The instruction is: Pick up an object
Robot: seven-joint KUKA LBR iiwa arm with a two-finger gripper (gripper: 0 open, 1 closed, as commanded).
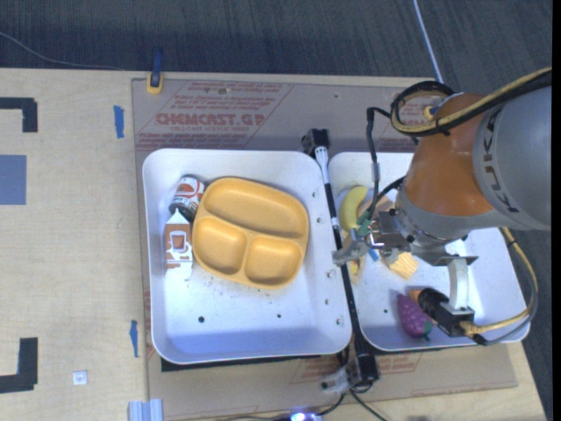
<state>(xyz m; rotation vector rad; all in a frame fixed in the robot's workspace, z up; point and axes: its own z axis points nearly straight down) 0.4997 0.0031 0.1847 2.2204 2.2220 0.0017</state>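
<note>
My gripper [358, 242] hangs low over the left side of the right bin [491, 331], close to the divider between the two bins. A yellow banana [352, 207] lies just behind it, partly covered by the wrist. A pale yellow wedge [403, 265] sits to the gripper's right under the arm. A purple object [412, 315] lies nearer the front of the same bin. Nothing can be seen held in the gripper.
The left bin [237, 327] holds a large yellow divided plate [248, 231], with a small can [185, 197] and a red-and-white box [178, 244] at its left. The grey and orange arm [456, 174] covers the right bin's back. A black clamp [317, 143] sits between the bins.
</note>
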